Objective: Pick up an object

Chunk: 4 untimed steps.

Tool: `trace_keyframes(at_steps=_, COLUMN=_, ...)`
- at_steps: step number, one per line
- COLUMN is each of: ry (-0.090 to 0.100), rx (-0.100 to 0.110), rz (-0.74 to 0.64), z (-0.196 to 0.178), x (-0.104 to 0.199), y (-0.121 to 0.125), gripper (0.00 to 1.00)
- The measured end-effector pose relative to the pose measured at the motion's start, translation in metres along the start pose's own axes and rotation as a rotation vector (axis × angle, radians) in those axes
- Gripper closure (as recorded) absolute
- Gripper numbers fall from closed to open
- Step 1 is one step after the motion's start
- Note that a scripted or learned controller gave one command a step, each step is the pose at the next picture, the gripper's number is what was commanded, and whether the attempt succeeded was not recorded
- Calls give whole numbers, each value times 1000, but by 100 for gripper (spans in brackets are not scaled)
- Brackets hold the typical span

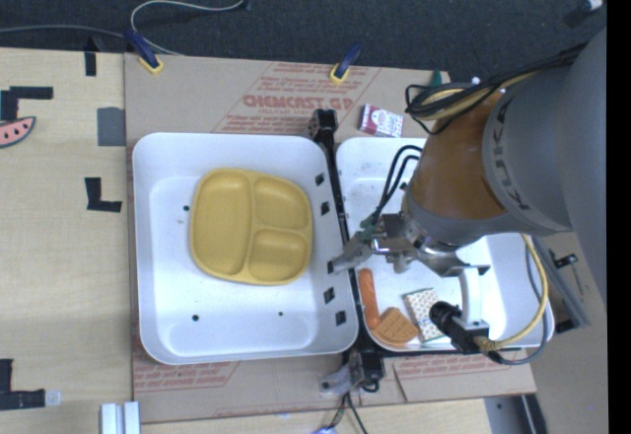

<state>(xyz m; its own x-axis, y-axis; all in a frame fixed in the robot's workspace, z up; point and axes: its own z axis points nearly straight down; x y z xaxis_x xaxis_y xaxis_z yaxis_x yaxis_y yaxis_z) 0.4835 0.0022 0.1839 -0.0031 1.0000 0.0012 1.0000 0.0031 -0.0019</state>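
Observation:
In the right bin [380, 171], near its front left corner, lie an orange sausage-shaped piece [368, 292], a brown waffle-like piece [396, 326] and a small checkered packet [422, 310]. My gripper [373, 247] hangs low over the right bin's left side, just above the orange piece. The wrist and grey arm cover much of that bin. I see nothing held in the gripper. A yellow divided plate [250, 225] lies in the left bin [163, 225].
A black rail [330, 195] runs between the two bins. A small red and white packet [380, 120] lies on the cardboard behind the right bin. Cables loop around the wrist and the bin's front right. Yellow clamps [344, 68] hold the cardboard's far edge.

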Motion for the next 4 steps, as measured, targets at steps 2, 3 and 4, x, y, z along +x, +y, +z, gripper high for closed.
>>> trace_keyframes(at_steps=2, ry=0, rx=0, rz=1, z=0, x=-15, y=0, gripper=0)
trace_keyframes(at_steps=3, ry=0, rx=0, rz=1, z=0, x=-21, y=0, gripper=0)
trace_keyframes(at_steps=4, ry=0, rx=0, rz=0, z=0, x=-2, y=0, gripper=0)
